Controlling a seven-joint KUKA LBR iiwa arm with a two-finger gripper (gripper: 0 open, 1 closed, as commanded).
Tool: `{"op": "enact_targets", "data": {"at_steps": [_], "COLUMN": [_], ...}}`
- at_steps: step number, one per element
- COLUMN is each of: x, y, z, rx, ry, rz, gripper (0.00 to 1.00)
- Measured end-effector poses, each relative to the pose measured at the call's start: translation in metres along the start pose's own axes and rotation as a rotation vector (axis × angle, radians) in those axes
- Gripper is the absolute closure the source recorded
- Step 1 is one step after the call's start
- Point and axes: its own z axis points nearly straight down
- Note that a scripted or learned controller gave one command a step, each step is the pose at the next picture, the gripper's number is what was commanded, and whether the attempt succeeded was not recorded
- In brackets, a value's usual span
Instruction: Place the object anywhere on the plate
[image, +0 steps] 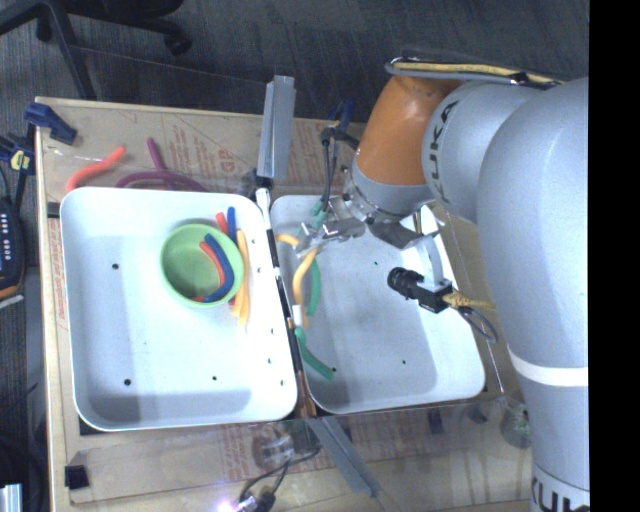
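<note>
A green plate (190, 265) sits in the left bin (120, 340), toward its upper middle. Blue, red, orange and yellow strips lie on the plate and over its right rim. My gripper (312, 233) is low in the far left corner of the right bin (400, 350), just right of the divider. Beneath and beside it lie a yellow strip (301, 272) and a green strip (314, 290). Another green strip (316, 364) rests lower along that bin's left wall. The wrist hides whatever is directly under the gripper.
A black cable piece (415, 285) hangs from the arm over the right bin's middle. Loose orange (95, 168) and purple (160, 180) strips lie on the bench behind the left bin. A grey metal bar (275, 125) stands between the bins at the back.
</note>
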Motion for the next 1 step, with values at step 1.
{"op": "enact_targets", "data": {"at_steps": [1], "x": [0.0], "y": [0.0002], "z": [-0.0003], "rx": [-0.001], "ry": [0.0], "rz": [0.0], "gripper": [0.0]}}
